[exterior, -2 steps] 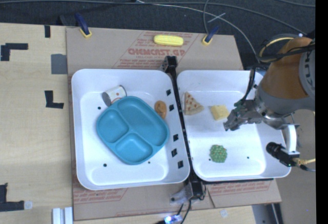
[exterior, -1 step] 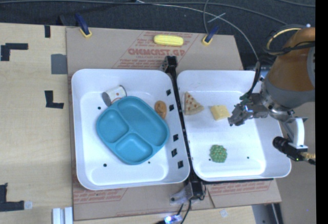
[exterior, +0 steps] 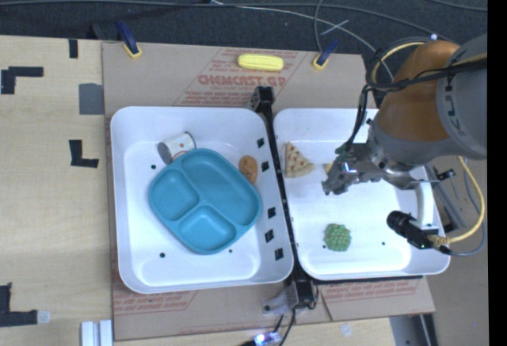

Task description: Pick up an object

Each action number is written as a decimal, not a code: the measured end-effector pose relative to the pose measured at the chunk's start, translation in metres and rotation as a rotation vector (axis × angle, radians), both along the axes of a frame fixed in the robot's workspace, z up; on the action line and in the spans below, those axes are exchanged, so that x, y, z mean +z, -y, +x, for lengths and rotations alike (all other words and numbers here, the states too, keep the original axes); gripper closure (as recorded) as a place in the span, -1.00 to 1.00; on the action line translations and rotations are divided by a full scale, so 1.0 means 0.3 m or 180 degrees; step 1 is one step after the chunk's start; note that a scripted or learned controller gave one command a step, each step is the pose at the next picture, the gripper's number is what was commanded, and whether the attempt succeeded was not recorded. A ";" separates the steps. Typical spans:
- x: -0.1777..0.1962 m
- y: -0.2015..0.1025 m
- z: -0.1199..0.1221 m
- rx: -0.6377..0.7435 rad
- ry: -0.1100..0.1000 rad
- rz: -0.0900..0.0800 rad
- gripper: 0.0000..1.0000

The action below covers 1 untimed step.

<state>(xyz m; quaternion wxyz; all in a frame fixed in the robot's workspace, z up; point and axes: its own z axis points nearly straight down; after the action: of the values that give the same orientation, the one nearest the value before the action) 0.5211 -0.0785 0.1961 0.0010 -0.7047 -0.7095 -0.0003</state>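
Note:
My gripper (exterior: 339, 176) hangs over the middle of the right bin (exterior: 364, 261), reaching in from the right under the orange-banded wrist. A pizza-slice toy (exterior: 297, 161) lies just to its left near the divider. A green bumpy ball (exterior: 337, 237) rests on the bin floor below the gripper, apart from it. A small tan piece peeks out right beside the gripper at its left. In the left bin (exterior: 127, 178) sit a blue divided plate (exterior: 204, 199), a small tipped can (exterior: 176, 146) and a brown bread-like piece (exterior: 249, 169).
A yellow corn-like toy (exterior: 260, 62) lies on the cardboard behind the bins. Blue-yellow clamps (exterior: 129, 41) hold the cardboard's far edge. Cables loop above the arm at the top right. A black fitting (exterior: 408, 227) juts over the right bin's right side.

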 end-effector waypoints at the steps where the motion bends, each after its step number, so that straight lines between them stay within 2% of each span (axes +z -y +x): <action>1: 0.045 -0.167 0.043 0.0000 0.0002 0.0000 1.00</action>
<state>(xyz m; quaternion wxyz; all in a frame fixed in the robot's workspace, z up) 0.5341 -0.0284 0.2095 0.0008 -0.7047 -0.7095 -0.0005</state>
